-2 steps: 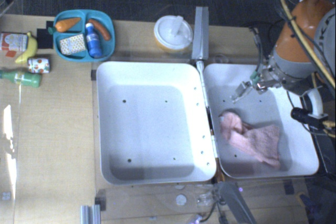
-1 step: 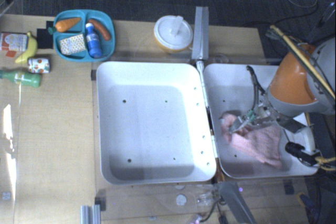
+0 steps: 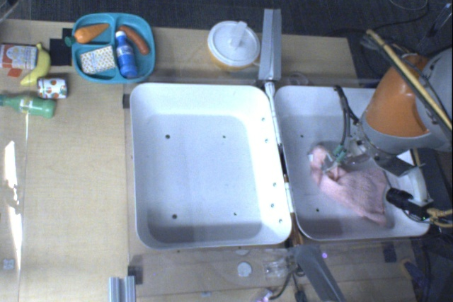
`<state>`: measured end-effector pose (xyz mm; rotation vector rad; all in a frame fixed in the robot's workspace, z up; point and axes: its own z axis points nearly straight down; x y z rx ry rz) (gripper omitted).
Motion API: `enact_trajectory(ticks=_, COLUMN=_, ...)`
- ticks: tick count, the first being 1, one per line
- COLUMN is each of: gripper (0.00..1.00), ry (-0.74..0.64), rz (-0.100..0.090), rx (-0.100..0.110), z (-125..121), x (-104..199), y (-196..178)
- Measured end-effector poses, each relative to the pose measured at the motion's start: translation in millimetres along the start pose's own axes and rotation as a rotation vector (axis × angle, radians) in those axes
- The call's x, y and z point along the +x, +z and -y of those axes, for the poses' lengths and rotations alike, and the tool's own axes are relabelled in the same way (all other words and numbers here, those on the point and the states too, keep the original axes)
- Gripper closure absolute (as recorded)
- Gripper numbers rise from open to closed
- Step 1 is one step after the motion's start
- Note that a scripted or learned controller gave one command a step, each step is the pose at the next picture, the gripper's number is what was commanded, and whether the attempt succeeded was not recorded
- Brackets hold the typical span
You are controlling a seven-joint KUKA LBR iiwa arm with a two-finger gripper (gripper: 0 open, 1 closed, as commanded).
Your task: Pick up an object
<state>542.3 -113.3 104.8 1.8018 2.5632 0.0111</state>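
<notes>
A: Our two-finger gripper is down on the crumpled pink cloth at three o'clock in the right white bin.

B: We can't tell its fingers' spread; the lift remains.

Grey arm, orange band, black cables, teal-tipped gripper

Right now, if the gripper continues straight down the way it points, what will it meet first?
Most likely the pink cloth in the right bin: the gripper points down at its upper left end. Height is hard to judge; it may already touch.
</notes>
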Motion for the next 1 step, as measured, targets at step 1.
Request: enact_trajectory(ticks=1, gripper=1.0, ry=-0.146, rz=-0.002, rx=0.006, z=-38.0, x=36.9, y=-96.4)
